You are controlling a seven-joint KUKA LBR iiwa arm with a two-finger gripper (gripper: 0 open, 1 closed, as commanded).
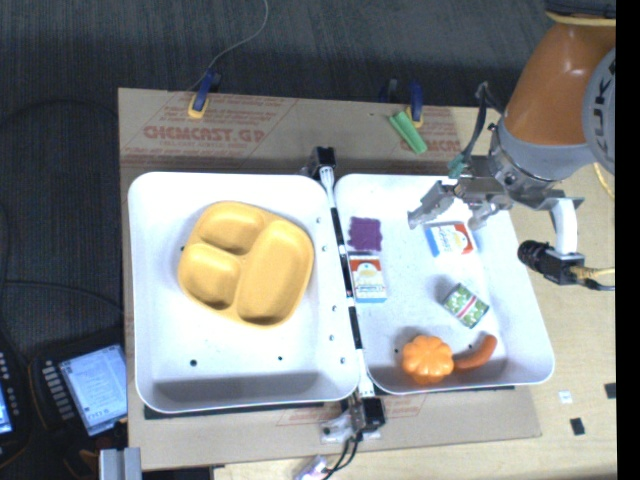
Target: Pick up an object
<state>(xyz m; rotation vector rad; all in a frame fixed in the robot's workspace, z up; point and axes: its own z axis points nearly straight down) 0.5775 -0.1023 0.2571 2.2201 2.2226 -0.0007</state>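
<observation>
My gripper [452, 210] hangs over the back of the right bin [530, 318], open, its fingers [427, 207] spread apart with nothing held between them. Just in front of it, under the fingertips, lies a small white carton with red and blue print [449, 240]. Further objects in this bin: a purple piece [366, 233], a second small carton [369, 277], a green and white box [465, 305], an orange pumpkin [428, 358] and a reddish sausage [477, 352]. A large yellow bread-like lump [245, 261] fills the middle of the left bin [150, 368].
A black divider strip [340, 258] runs between the two bins. A green clip [409, 131] and a blue clamp [203, 93] sit on the cardboard behind them. A black camera unit [548, 258] juts from the arm over the right bin's edge.
</observation>
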